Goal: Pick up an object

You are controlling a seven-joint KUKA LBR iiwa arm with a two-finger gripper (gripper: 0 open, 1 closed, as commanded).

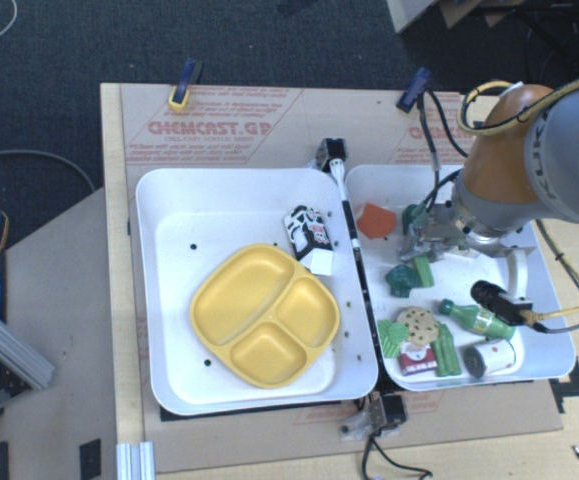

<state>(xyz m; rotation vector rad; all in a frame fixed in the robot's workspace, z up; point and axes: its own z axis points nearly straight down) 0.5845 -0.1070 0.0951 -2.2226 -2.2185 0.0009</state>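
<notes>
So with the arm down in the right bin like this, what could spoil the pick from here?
The gripper sits among tightly packed items: the teal toy lies right beside the orange piece, so it may catch two things or nudge one away. The green bottle lies close to the arm's side and could get knocked. The teal toy's irregular shape may slip on lifting.

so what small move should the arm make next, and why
Probably lower a little. The end effector sits in the right bin just above the green toy, beside the orange piece, and nothing shows between its fingers.
</notes>
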